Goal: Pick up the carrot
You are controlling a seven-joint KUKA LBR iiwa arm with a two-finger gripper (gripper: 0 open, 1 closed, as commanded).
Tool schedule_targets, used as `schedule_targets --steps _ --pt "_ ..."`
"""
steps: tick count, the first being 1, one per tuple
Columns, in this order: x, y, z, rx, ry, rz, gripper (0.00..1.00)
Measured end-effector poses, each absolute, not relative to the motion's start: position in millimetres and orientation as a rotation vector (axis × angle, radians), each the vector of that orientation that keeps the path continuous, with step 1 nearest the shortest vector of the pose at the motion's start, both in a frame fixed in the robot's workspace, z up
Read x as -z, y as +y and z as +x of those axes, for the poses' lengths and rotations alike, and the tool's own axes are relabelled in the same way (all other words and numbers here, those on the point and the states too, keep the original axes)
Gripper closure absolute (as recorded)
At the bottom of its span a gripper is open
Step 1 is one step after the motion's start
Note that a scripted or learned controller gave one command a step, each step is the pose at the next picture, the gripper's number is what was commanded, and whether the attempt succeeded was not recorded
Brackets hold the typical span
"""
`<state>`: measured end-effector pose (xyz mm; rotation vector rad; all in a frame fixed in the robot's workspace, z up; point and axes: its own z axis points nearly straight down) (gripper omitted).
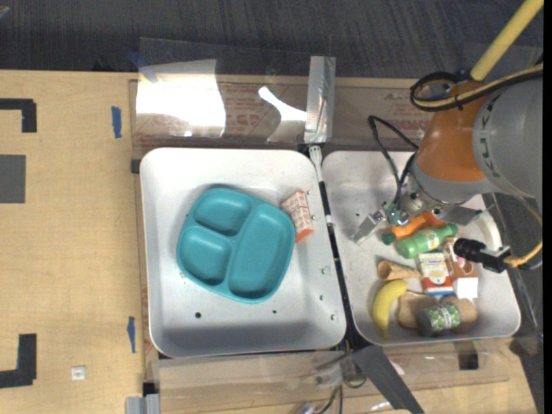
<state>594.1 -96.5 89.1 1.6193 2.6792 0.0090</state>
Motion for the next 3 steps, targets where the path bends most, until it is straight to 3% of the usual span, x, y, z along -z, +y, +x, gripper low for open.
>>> schedule_targets --steps 1,2,3 --pt "-102.1 -96.1 596.9 -0.013 2.675 1.61 1.0" --pt "-218.1 -44.0 595.0 -0.01 2.573 1.789 1.0" --pt "-183.8 -80.1 512.7 0.002 2.689 1.624 1.0"
